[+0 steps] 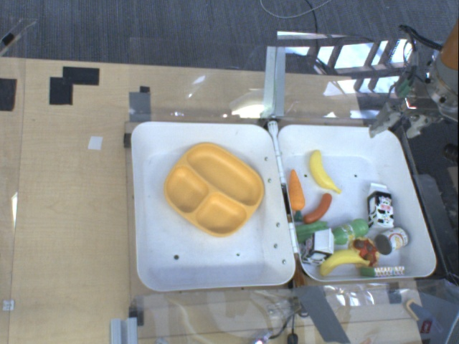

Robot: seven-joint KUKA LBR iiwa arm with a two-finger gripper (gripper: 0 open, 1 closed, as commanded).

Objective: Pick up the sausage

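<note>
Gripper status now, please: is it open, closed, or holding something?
Gripper: its state cannot be told; it sits above the far right corner of the right bin, apart from the sausage, which lies in that bin.

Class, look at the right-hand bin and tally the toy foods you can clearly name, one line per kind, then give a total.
Bananas: 2
Carrot: 1
Sausage: 1
Total: 4
The clutter at the bin's near end is too jumbled to name.
</note>
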